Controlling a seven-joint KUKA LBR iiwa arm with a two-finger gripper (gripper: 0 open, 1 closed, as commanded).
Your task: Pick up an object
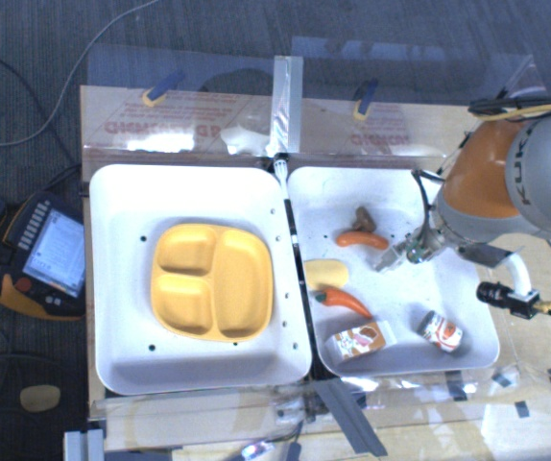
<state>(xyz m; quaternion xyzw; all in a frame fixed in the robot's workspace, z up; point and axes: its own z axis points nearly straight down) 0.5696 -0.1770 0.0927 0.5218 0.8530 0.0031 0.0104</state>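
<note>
**Right bin, five loose items — gripper low beside the sausage**

- Gripper [397,255]: down inside the right bin [467,353], just right of the sausage; whether it is released or clenched cannot be told at this size, and nothing is visibly held.
- Sausage [363,240]: orange-red, lying flat near the bin's middle, a small brown piece [363,219] touching its upper side. Likely the nearest candidate — probably light, smooth-skinned plastic, apt to roll; best taken across its narrow width at mid-length.
- Pale yellow wedge [325,274]: against the bin's left wall, above a carrot-like piece [345,302].
- Small packet [360,338] and small can [441,331]: near the front wall, well apart from the gripper. The can looks stiff and round, so probably slippery.
- Left bin [122,353]: holds a yellow divided tray [212,280].
</note>
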